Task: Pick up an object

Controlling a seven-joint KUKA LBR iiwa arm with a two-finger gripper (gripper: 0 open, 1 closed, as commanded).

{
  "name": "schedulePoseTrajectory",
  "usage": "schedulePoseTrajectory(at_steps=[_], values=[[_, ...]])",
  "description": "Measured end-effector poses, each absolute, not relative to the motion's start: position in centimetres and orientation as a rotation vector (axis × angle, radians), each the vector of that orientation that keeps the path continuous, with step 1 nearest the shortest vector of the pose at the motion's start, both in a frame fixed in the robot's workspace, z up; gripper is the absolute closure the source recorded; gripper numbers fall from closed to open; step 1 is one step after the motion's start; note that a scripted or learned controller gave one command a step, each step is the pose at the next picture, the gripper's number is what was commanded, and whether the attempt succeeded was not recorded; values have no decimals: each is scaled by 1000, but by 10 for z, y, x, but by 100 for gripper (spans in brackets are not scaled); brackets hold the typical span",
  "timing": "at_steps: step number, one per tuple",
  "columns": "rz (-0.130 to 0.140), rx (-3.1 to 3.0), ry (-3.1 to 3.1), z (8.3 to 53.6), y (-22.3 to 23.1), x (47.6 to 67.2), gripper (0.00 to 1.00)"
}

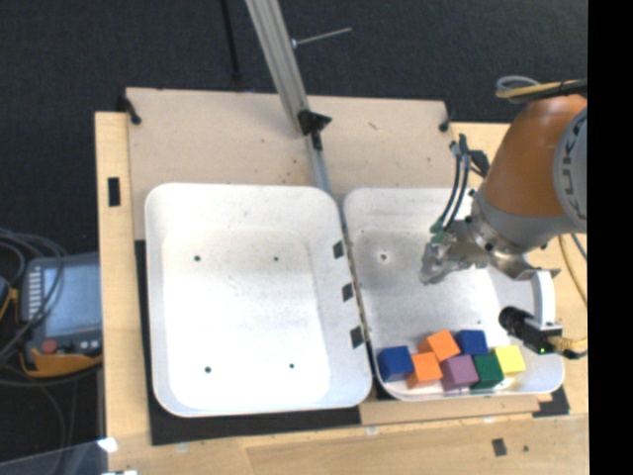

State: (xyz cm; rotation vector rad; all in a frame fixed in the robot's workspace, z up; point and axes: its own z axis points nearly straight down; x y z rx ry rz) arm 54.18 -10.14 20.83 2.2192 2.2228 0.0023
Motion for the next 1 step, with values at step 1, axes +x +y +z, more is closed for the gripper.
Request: schedulePoseTrajectory(at_steps=[1], values=[[4, 2213, 2230, 212, -49, 555, 100]])
